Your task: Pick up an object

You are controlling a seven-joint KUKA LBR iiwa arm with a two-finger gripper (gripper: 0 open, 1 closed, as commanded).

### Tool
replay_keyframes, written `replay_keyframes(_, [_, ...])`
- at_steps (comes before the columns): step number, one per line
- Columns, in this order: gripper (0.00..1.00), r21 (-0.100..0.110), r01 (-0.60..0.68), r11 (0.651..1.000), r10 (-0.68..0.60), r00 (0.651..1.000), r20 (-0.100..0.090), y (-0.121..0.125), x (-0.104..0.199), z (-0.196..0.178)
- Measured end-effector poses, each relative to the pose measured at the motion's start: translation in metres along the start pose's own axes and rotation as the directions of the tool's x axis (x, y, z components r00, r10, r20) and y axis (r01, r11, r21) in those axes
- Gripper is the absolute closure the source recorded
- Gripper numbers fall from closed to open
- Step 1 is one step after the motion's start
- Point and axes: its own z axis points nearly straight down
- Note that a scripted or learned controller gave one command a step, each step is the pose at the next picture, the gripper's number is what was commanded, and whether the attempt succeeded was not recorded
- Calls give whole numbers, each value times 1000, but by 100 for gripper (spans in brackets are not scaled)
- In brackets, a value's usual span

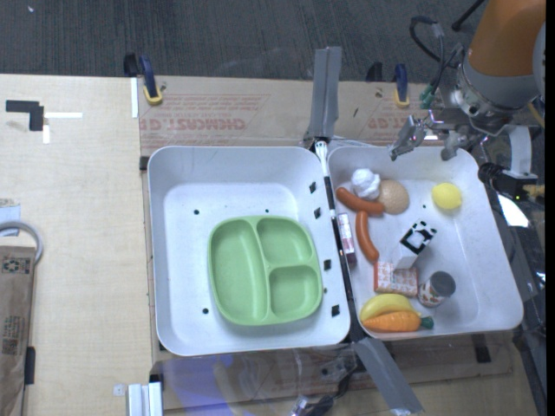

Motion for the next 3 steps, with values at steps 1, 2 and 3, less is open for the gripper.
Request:
replay_keyframes(1, [0, 1, -3, 1000, 3, 1000, 0, -33, -2, 144])
replay_keyframes(2, [0, -6, 17, 1000, -17, 1000, 2, 32, -9, 171])
replay_keyframes(3, [0, -5, 165, 986, -165, 986, 3, -66, -11, 180])
